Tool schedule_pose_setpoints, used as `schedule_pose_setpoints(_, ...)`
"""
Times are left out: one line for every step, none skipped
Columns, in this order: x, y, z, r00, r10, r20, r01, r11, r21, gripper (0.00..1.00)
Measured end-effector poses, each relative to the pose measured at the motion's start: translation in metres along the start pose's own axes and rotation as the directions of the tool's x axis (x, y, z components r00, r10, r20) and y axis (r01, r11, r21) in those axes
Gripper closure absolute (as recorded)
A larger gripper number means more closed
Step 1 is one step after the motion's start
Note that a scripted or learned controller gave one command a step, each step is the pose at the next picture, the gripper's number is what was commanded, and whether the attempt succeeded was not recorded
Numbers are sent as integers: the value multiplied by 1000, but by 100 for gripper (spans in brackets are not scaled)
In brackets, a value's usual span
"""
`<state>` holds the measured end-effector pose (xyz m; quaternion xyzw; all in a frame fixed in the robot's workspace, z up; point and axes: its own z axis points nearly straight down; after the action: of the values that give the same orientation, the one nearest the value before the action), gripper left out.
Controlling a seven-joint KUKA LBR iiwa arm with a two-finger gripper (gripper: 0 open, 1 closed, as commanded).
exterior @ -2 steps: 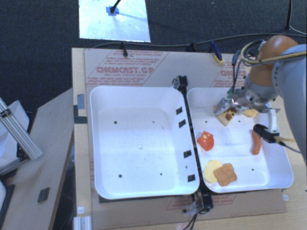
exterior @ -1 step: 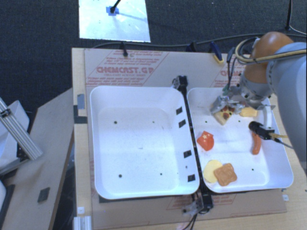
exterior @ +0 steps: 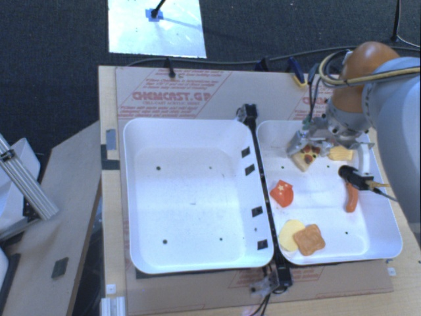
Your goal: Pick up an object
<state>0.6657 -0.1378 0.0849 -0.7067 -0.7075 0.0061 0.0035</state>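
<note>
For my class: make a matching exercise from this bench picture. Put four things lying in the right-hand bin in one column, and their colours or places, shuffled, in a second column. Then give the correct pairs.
Things:
1. strawberry-like toy
2. waffle-like square piece
3. round flat disc
4. long thin piece

Descriptions:
A. pale yellow, beside the brown piece
B. orange, lying toward the bin's right side
C. red, near the divider between the bins
D. brown, near the bin's front edge

Pairs: 1-C, 2-D, 3-A, 4-B
</note>
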Motion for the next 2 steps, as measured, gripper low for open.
schedule_pose_setpoints(-3,1,0,1000,2,-5,-2,1000,0,0)
schedule_pose_setpoints(-3,-1,0,1000,1,-4,-1,1000,-6,0)
